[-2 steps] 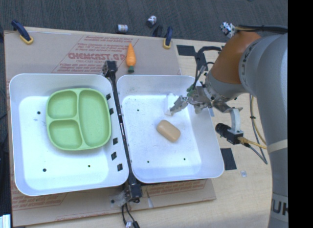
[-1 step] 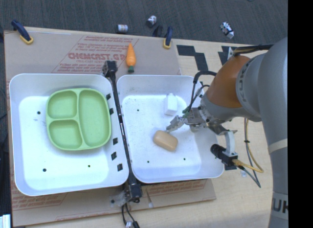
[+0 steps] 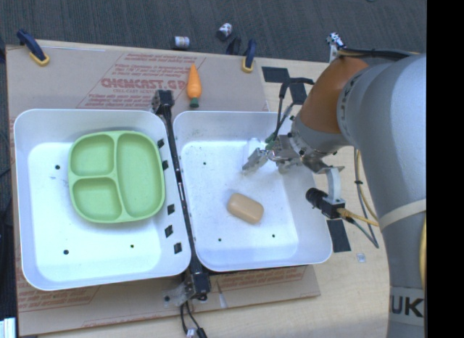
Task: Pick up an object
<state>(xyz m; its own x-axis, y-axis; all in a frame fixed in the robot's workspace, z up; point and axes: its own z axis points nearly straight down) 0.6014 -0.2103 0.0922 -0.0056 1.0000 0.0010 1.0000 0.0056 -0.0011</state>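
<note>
You've got a light green divided plate (image 3: 117, 177) in the white left bin (image 3: 29, 257), a tan soap bar (image 3: 245, 207) in the white right bin (image 3: 304, 246), and an orange carrot (image 3: 193, 83) at 12 o'clock on brown cardboard (image 3: 109, 75) with red print.

Left bin (image 3: 29, 206): white, shallow, holding the tray.
Tray (image 3: 116, 177): light green, three compartments.
Right bin (image 3: 217, 257): white, just beside the left one.
Carrot (image 3: 193, 83): orange, on cardboard (image 3: 130, 83) behind the bins.
Clamps (image 3: 32, 48): blue, at the cardboard's far edge.
</note>
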